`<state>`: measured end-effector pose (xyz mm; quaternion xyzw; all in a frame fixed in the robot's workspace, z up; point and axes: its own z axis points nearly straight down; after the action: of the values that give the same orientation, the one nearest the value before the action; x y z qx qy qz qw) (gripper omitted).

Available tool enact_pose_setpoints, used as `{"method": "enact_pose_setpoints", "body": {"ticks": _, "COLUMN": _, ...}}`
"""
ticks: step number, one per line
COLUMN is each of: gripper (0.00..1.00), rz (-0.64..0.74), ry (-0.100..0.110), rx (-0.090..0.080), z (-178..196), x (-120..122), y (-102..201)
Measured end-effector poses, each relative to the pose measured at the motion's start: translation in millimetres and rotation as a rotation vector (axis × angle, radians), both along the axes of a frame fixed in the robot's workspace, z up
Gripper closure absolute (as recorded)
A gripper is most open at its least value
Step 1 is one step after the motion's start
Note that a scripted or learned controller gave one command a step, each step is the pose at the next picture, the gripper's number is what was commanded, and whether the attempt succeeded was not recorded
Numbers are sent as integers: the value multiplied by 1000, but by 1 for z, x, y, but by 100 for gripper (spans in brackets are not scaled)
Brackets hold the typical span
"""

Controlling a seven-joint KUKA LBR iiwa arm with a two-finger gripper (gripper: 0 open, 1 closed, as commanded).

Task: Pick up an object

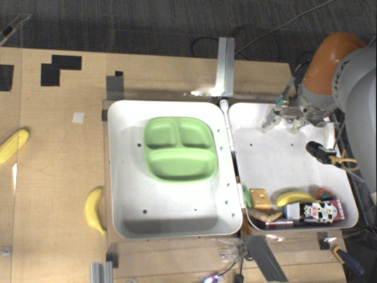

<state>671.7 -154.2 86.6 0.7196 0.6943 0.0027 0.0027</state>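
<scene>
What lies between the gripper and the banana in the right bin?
Bare white bin floor separates the gripper from the banana, as the camera view shows.

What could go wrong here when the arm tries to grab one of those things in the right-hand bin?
The objects are jammed together in the near corner of the right bin: the banana, a patterned box and a tan block touch or overlap, so a grab might catch two things or slip off. They also lie close to the bin's wall, which could block the way in. The gripper hangs at the far end, so it has the whole bin to cross.
</scene>
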Motion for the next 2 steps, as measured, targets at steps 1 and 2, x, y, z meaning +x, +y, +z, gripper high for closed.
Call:
{"method": "enact_pose_setpoints", "body": {"ticks": 1, "gripper": 0, "rz": 225, "ry": 2, "rx": -2, "z": 112, "x": -1, "y": -26}}
{"method": "enact_pose_setpoints", "body": {"ticks": 2, "gripper": 0, "rz": 348, "ry": 3, "rx": -2, "z": 8, "x": -1, "y": -30}}
